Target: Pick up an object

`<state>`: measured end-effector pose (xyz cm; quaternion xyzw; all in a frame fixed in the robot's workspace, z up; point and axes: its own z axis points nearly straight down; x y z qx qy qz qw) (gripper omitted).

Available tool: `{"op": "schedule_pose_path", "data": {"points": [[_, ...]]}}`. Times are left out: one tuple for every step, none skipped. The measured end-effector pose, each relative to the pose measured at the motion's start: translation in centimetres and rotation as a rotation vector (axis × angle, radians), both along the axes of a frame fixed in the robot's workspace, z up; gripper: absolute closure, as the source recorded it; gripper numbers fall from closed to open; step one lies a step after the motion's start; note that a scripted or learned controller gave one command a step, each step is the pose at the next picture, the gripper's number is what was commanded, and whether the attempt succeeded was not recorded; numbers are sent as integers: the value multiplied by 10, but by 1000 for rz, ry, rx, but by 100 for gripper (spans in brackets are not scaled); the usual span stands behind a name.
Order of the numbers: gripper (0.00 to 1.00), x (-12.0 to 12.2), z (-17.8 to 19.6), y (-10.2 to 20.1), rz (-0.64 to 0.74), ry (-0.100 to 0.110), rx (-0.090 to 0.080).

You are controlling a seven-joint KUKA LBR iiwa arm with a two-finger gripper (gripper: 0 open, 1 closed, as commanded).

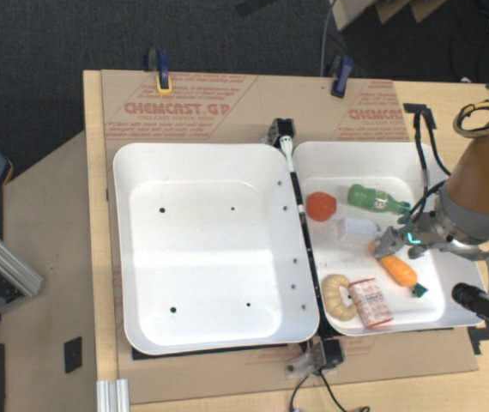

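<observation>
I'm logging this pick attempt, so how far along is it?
Done: the gripper has reached into the right bin. In hand: it sits right beside the carrot, nothing visibly lifted. Left: grasping and raising an object; the tomato and green bottle lie untouched.

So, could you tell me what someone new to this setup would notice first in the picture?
Probably the bright clutter in the right bin: a red tomato by the divider, a green bottle behind it, and an orange carrot just beneath the gripper. The arm leans in from the right above them.
</observation>
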<state>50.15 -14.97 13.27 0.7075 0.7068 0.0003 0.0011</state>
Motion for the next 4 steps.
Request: {"op": "schedule_pose_path", "data": {"points": [[0, -22, -48, -75, 0, 2, 8], [100, -22, -38, -73, 1, 1, 2], [100, -22, -48, 22, 8, 4, 5], [100, 2, 57, 95, 9, -8, 1]]}}
